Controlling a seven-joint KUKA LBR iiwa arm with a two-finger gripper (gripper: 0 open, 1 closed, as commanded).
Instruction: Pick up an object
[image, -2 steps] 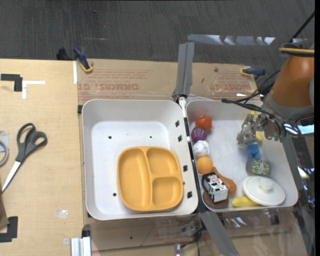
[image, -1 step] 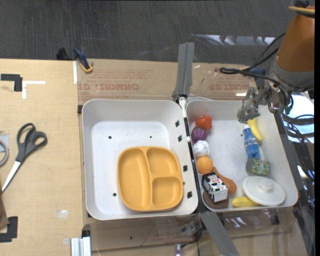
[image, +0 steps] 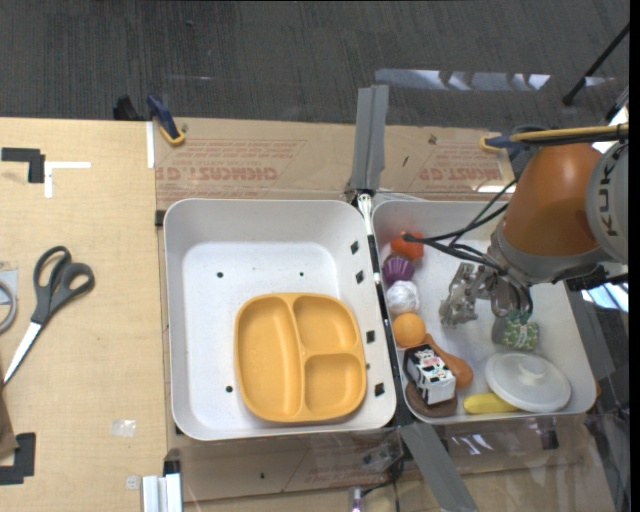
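Observation:
My gripper (image: 485, 305) hangs low over the middle of the right bin (image: 580, 330), under the orange wrist band. It is open, with bare bin floor showing between its fingers. A green patterned object (image: 520, 333) lies just beside the right finger. To the gripper's left lie a white ball (image: 402, 296) and an orange ball (image: 408, 328). A white round lid (image: 527, 381) sits in front of it.
Along the right bin's left wall are an orange item (image: 405, 246), a purple cup (image: 398, 268), a black-and-white cube (image: 430, 368) and a carrot-like piece (image: 456, 366). A yellow banana (image: 488, 404) lies at the front. The left bin (image: 190, 300) holds a yellow divided plate (image: 300, 355). Scissors (image: 45, 295) lie on the bench.

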